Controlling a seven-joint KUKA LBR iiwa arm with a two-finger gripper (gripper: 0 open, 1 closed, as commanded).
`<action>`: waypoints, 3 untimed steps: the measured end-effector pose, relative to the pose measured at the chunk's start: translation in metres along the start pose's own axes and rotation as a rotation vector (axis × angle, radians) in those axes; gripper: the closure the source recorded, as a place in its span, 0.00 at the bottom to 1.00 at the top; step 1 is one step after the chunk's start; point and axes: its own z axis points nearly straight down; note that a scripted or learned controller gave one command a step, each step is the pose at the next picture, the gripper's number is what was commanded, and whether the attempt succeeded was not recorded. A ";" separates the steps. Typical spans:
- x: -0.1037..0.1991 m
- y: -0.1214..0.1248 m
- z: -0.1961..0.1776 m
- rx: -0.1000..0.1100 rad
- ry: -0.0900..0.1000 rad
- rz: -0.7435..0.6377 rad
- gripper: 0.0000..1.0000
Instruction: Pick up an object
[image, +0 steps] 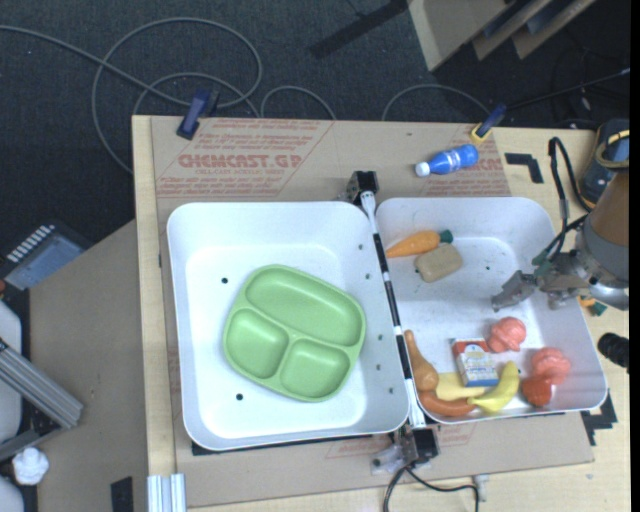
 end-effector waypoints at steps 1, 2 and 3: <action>0.008 -0.021 0.055 -0.004 0.000 -0.001 0.00; 0.008 -0.021 0.045 -0.005 0.000 -0.001 1.00; 0.064 0.025 -0.030 -0.007 0.000 -0.005 1.00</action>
